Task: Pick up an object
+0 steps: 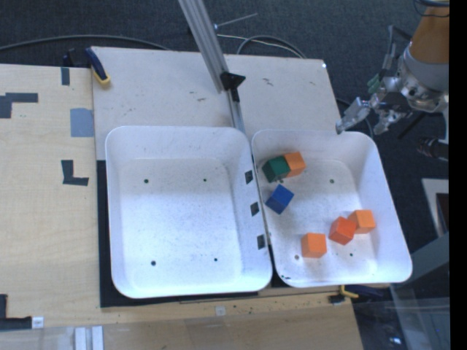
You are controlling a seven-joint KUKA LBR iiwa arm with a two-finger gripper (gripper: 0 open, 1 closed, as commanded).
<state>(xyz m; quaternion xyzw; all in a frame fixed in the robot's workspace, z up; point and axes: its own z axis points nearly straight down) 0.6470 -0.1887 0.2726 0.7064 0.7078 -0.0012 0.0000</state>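
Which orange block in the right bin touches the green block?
The orange block at the bin's far side, pressed against the green block; the other three sit near the front.

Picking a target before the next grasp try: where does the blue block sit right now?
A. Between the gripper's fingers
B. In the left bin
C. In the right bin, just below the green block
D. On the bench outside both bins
C. The blue block lies in the right bin near its left wall, just below the green block, while the gripper hangs off the bin's top right corner.
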